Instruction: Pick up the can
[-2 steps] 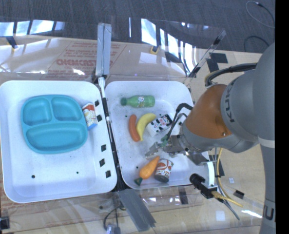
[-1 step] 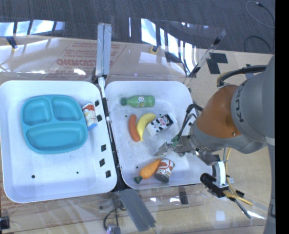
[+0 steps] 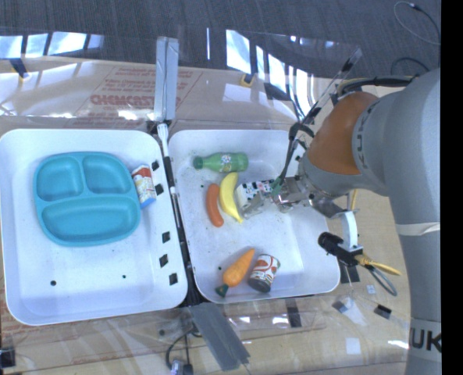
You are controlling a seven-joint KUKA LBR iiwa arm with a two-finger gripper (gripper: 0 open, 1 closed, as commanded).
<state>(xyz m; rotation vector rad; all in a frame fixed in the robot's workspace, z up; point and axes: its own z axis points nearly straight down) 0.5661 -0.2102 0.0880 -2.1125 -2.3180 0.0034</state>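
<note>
Nearest the camera, a can point(image 3: 264, 273) lies on its side at the front of the right bin point(image 3: 313, 276), close to the front wall. Its label is red and white, and a silvery end shows at its lower end. Its long axis runs on a diagonal: one end points toward the front of the bin and slightly left, the other toward the back and slightly right. A toy carrot point(image 3: 236, 270) lies just left of the can, close beside it or touching it, slanted the same way with its green tip toward the front-left corner.

Farther back from the can, a yellow banana point(image 3: 229, 196) and a reddish-orange sausage point(image 3: 214, 205) lie side by side near the middle of the bin, the sausage to the left. Behind them, a green bottle point(image 3: 221, 162) lies on its side near the back wall.

The gripper point(image 3: 252, 196) sits low in the bin, well back from the can and just right of the banana. Whether its jaws are open or closed cannot be told, since the tip is small and cluttered. The grey arm point(image 3: 407, 143) with its orange band point(image 3: 334, 143) reaches in from the right.

Well to the left of the can, the left bin point(image 3: 83, 287) holds a blue divided tray point(image 3: 87, 198). A second small can point(image 3: 144, 184), red and white, lies against the tray's right edge near the wall between the two bins.
</note>
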